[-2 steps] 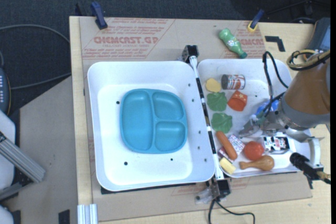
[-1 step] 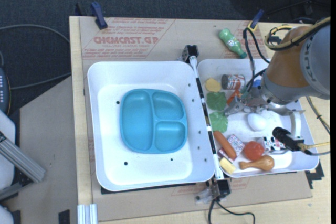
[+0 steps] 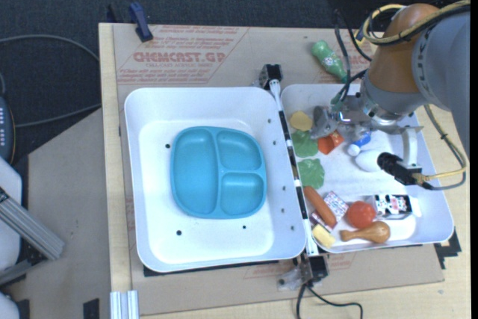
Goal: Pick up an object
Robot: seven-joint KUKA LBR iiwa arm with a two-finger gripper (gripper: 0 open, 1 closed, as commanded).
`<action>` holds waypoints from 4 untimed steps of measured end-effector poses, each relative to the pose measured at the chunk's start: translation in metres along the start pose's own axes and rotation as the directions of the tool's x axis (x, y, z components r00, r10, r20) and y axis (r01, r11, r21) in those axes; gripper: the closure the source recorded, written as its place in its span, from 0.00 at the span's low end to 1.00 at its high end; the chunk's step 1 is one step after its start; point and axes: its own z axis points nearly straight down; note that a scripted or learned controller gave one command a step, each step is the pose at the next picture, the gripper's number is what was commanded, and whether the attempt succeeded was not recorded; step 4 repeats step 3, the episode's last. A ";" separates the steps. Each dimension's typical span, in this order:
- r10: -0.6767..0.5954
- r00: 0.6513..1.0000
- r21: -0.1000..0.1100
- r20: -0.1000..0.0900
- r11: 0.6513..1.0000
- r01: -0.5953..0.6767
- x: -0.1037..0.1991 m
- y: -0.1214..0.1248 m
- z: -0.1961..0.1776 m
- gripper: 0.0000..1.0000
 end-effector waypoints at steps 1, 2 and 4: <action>0.002 1.000 0.000 0.000 1.000 -0.002 0.005 0.053 0.024 0.00; 0.000 1.000 -0.004 0.002 1.000 0.000 0.005 0.054 0.012 1.00; 0.000 1.000 0.001 -0.001 1.000 0.000 0.066 0.003 -0.075 1.00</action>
